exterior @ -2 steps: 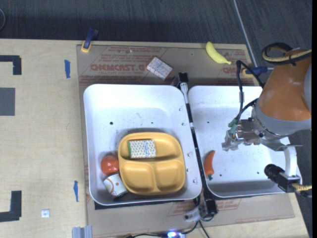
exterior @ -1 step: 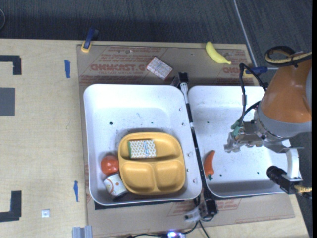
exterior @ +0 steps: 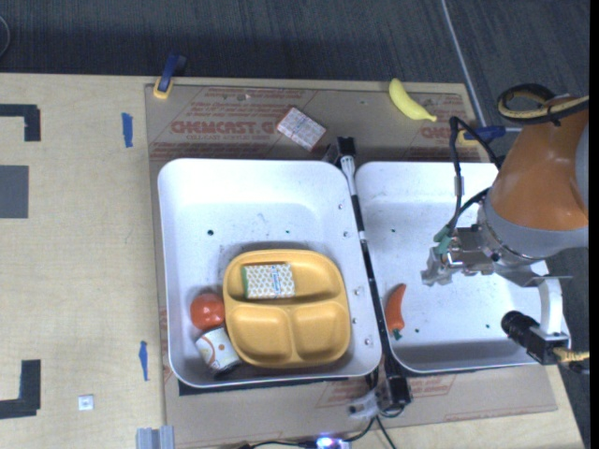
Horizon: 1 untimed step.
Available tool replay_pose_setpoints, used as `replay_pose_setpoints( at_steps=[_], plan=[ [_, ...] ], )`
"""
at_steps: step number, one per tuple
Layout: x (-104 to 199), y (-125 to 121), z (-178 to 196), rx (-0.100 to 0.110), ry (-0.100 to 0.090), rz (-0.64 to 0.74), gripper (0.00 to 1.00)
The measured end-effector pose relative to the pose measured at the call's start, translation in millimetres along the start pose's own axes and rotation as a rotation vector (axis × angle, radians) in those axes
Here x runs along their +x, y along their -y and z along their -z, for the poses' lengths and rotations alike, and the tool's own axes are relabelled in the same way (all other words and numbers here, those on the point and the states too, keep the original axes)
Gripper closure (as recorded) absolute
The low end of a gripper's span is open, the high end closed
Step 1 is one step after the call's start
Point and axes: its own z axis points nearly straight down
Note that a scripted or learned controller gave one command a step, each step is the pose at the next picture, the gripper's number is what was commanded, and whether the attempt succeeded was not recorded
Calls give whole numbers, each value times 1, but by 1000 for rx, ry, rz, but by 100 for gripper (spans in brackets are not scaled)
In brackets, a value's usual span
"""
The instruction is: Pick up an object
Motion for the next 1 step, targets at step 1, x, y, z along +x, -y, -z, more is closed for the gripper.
replay_pose_setpoints(
  at_steps=[1],
  plan=[
    [-11,1,-9,4,-1,-2,100]
  ],
)
